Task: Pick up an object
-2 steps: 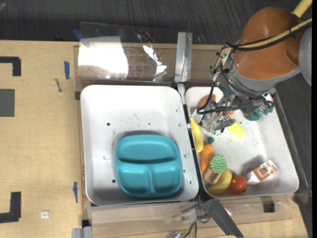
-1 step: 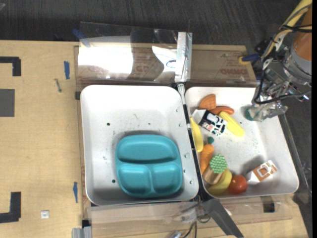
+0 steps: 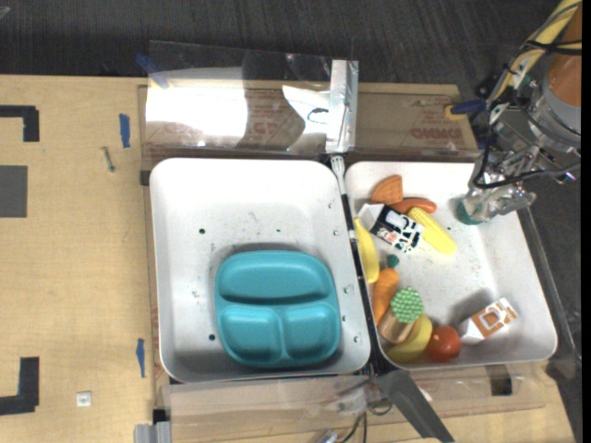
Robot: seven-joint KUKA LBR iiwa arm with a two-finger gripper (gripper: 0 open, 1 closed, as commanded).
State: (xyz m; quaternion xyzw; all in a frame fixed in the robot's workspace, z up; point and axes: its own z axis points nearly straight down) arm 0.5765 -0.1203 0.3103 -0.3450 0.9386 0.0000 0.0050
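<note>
- Now, your gripper [image 3: 499, 187] hangs over the far right corner of the right bin [image 3: 540, 289], just beside a small teal object [image 3: 471, 210]; whether it is spread or pressed together, you cannot tell.
- Come straight down and centre on that object before closing.
- Count: two bins, one teal tray [image 3: 275, 307] in the left bin [image 3: 185, 201], one orange-and-white box [image 3: 493, 317].

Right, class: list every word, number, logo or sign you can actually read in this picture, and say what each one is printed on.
None can be read.
Cardboard panel behind the bins: red lettering, too blurred to read.
Small white box in the right bin: an orange mark, no readable letters.
Black-and-white packet in the right bin: dark printing, too small to read.
</note>
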